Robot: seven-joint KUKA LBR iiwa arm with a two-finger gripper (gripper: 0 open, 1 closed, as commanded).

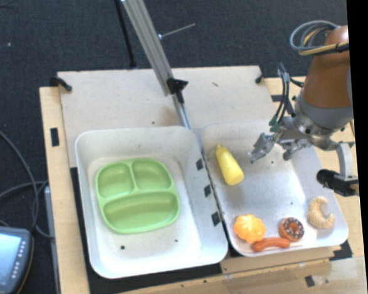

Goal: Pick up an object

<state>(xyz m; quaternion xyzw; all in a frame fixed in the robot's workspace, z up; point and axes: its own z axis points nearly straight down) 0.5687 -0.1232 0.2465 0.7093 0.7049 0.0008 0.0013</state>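
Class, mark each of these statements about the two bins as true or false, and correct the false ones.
1. The green divided plate lies in the left bin. True.
2. The yellow bottle lies in the left bin. False: it lies in the right bin.
3. The end effector hangs above the right bin. True.
4. The croissant sits on the green plate. False: it lies in the right bin, near the doughnut.
5. The orange fruit lies in the right bin. True.
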